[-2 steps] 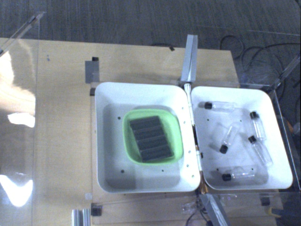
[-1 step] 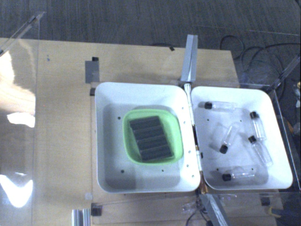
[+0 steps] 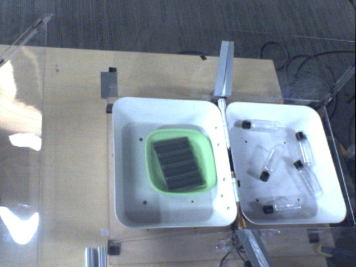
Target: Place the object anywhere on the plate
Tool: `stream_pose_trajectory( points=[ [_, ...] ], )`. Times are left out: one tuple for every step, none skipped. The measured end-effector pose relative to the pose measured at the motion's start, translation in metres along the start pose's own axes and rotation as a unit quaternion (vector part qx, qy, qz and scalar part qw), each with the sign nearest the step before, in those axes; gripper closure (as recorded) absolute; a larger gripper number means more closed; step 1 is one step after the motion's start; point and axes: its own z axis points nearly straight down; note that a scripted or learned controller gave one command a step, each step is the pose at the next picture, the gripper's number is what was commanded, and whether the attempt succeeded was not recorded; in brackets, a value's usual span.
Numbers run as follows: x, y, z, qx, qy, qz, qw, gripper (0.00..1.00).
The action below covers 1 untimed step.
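Observation:
A light green square plate [image 3: 181,161] sits in the middle of the left white bin [image 3: 128,204]. A dark grey ribbed block [image 3: 178,163] lies on the plate, tilted a little. In the right white bin [image 3: 328,204] lie several clear plastic vials with black caps: one near the top [image 3: 261,125], one in the middle [image 3: 270,164], two at the right [image 3: 305,149], and one near the front [image 3: 282,206].
An upright grey metal post [image 3: 225,68] stands behind the seam between the bins. Black cables [image 3: 303,63] trail on the floor at the back right. The wooden bench top [image 3: 61,149] stretches to the left, with small black brackets near the bins' corners.

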Motion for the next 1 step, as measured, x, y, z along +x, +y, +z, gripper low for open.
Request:
stream_pose_trajectory(
  points=[
    [0.0000, -0.0002, 0.0002, 0.000, -0.001, -0.001, 1.0000, 0.00]
  ],
)
